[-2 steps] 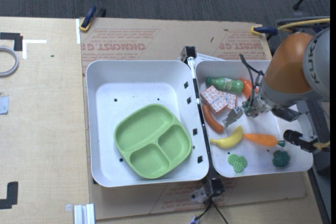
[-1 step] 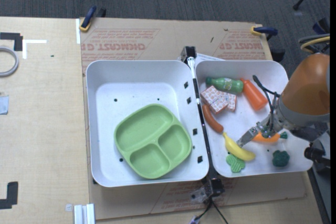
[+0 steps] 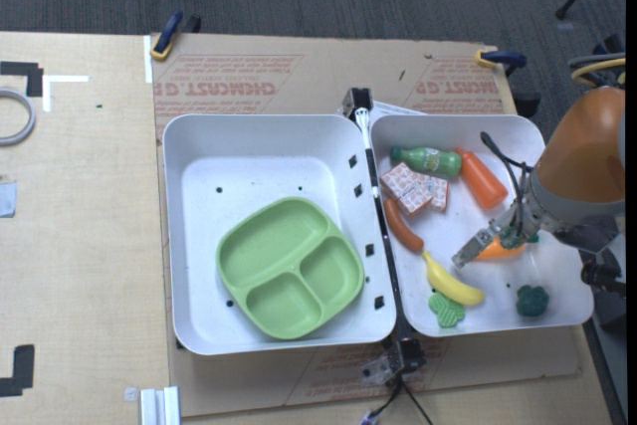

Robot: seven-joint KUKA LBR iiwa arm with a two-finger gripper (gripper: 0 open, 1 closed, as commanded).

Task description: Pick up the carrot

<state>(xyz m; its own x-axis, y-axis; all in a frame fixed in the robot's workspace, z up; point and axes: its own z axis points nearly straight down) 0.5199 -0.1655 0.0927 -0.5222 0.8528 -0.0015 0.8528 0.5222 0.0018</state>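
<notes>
The carrot (image 3: 503,252) is a small orange piece lying in the right bin (image 3: 557,314), toward its right side. My gripper (image 3: 482,247) is down in that bin, right at the carrot's left end and touching or overlapping it. The arm's orange band and grey wrist hang above the bin's right wall and hide part of the carrot's upper edge. From this view I cannot tell whether the carrot is gripped or just lies under the gripper.
The right bin also holds a green bottle (image 3: 428,159), an orange bottle (image 3: 483,179), a patterned box (image 3: 414,188), a sausage (image 3: 403,224), a banana (image 3: 451,282), a green leafy toy (image 3: 448,311) and a broccoli (image 3: 532,302). A green divided plate (image 3: 289,266) lies in the left bin (image 3: 199,174).
</notes>
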